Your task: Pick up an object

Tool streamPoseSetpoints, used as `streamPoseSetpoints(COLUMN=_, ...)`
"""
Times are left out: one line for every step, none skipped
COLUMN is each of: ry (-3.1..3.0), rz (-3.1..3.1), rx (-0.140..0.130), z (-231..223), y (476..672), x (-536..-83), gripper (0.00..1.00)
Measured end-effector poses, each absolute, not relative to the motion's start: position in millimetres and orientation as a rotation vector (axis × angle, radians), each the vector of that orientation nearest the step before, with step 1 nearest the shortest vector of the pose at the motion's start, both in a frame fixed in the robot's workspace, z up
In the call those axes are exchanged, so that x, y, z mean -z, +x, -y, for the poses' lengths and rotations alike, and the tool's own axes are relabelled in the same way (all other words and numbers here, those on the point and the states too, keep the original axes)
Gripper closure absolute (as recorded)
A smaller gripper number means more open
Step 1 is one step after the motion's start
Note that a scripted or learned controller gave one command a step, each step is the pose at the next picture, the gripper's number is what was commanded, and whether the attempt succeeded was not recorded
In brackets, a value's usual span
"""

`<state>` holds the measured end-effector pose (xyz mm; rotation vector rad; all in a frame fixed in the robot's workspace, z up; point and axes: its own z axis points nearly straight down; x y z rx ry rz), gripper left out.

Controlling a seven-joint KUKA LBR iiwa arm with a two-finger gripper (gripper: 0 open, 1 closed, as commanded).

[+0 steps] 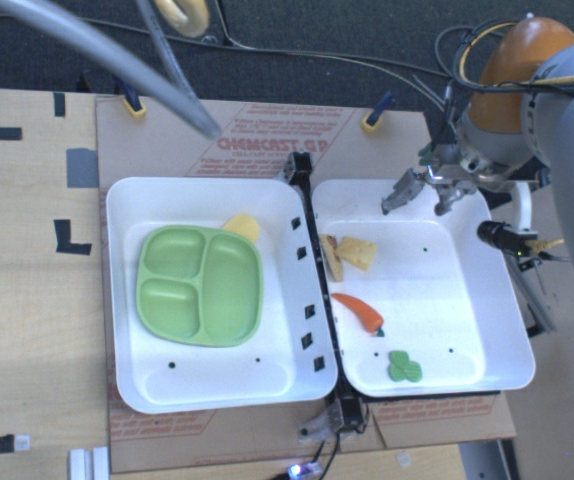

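Observation:
In the right bin (pixel 467 268) lie a yellow cheese-like wedge (pixel 357 254) with a tan piece (pixel 333 258) beside it near the left wall, an orange carrot (pixel 359 312) in the middle left, and a green broccoli piece (pixel 403 368) near the front. My gripper (pixel 425 194) hangs over the bin's far rim, up and to the right of the wedge, its two fingers spread apart with nothing between them.
The left bin (pixel 127 368) holds a green divided plate (pixel 201 285) with a yellow object (pixel 242 228) at its far edge. A black divider clip row (pixel 307 268) runs between the bins. Cables and a grey pole (pixel 97 38) cross the back.

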<state>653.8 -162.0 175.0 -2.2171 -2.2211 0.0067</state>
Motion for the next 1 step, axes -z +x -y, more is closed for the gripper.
streamPoseSetpoints(ry=-2.218, rz=2.222, rx=-0.007, z=160.6, y=656.4, x=-130.8, gripper=0.0)
